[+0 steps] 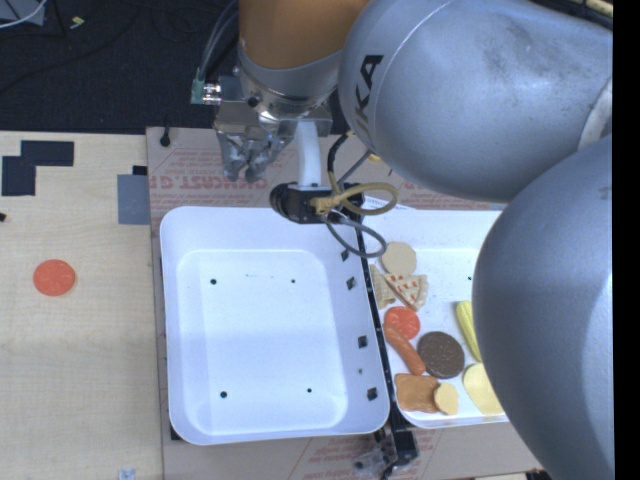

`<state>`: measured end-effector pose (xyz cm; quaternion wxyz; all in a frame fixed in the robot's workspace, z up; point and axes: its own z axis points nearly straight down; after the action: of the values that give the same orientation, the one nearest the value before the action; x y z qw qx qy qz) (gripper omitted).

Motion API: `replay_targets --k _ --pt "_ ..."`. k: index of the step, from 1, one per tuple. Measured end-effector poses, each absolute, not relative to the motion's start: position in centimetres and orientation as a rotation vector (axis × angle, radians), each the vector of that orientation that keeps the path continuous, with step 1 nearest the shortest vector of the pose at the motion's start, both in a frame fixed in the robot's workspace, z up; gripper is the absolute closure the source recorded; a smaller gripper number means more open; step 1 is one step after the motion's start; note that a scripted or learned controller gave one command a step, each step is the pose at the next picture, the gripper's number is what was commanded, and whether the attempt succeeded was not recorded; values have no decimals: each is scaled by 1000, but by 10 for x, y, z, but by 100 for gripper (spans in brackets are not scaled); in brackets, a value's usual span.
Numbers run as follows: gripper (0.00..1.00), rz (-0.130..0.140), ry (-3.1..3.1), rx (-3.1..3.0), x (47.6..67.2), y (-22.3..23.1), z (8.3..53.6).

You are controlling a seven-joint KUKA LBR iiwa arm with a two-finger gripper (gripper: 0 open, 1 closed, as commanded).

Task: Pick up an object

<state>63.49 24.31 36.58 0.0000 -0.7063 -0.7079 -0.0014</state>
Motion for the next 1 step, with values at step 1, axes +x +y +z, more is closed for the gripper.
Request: replay_targets --k 1 --pt "100 -1 -2223 -2218 624 243 396"
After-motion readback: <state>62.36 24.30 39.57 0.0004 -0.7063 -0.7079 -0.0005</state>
